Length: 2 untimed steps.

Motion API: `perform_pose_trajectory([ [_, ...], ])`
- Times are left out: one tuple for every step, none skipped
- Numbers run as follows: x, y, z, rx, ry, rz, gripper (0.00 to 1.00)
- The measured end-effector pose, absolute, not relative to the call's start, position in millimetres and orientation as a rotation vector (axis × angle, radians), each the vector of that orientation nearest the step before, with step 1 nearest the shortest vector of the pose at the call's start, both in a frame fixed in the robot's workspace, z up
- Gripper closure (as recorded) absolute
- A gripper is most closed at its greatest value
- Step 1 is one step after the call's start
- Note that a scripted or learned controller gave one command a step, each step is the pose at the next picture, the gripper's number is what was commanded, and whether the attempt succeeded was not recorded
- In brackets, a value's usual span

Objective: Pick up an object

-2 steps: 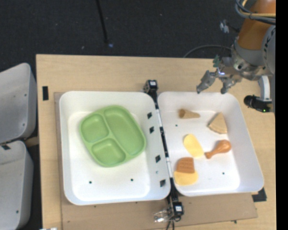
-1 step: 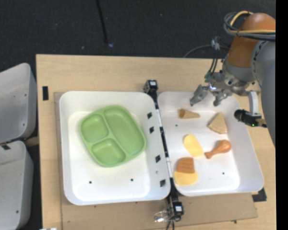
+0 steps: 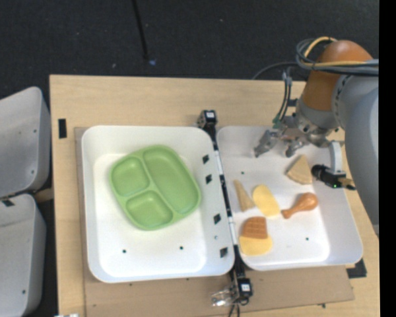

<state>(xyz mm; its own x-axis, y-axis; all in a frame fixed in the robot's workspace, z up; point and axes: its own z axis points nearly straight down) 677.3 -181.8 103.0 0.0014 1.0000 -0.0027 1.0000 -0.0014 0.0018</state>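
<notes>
The right bin [image 3: 317,243] holds several toy food pieces. A tan wedge [image 3: 300,170] lies near its right wall, and a brown drumstick [image 3: 301,205] sits below it. A pale yellow piece [image 3: 266,201] rests beside a tan cone [image 3: 243,195]. An orange-brown slice [image 3: 255,227] touches a yellow lump [image 3: 256,246] near the front left corner. My gripper [image 3: 276,148] hovers over the bin's far part, up and left of the wedge. Its fingers are spread open, with nothing between them.
A green divided plate [image 3: 155,185] lies in the left bin [image 3: 105,256]. A black-clipped divider [image 3: 219,190] runs between the bins. The arm's grey body and orange band [image 3: 330,71] lean in over the right bin's far right corner.
</notes>
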Motion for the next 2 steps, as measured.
perform_pose_trajectory([
  [677.5,-183.2,99.2,2.219,2.221,-0.005,0.0],
  [677.7,-183.7,107.5,2.216,2.223,-0.008,1.0],
])
